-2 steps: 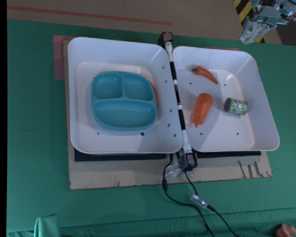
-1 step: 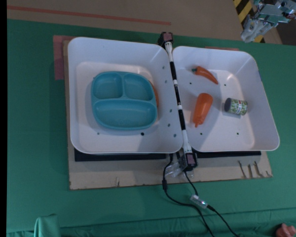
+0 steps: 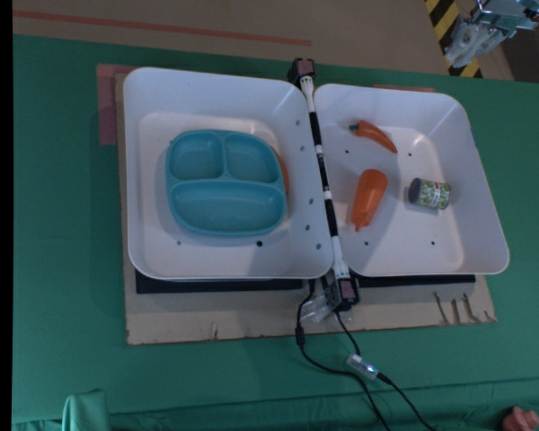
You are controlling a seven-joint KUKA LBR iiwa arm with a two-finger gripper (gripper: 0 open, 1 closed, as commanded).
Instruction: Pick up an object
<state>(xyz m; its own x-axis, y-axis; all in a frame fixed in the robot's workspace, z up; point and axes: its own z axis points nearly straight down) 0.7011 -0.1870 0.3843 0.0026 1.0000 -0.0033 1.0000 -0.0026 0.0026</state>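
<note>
Three small objects lie in your right white bin (image 3: 485,241), and the gripper (image 3: 485,27) sits well away from them at the top right corner.

Take the orange plastic bottle (image 3: 368,197) lying on its side as your landmark: it rests near the middle of the right bin, cap end toward the near edge. Just beyond it, toward the far wall, lies a smaller orange carrot-shaped toy (image 3: 374,135); beside the bottle on the arm's side lies a small dark can with a green-patterned label (image 3: 428,193), apart from it. Across the black-and-white divider bar (image 3: 322,173) from the bottle, a teal three-compartment plate (image 3: 225,184) sits in the left white bin (image 3: 144,241). You cannot tell how far the gripper stands open; nothing is visibly in it.
</note>
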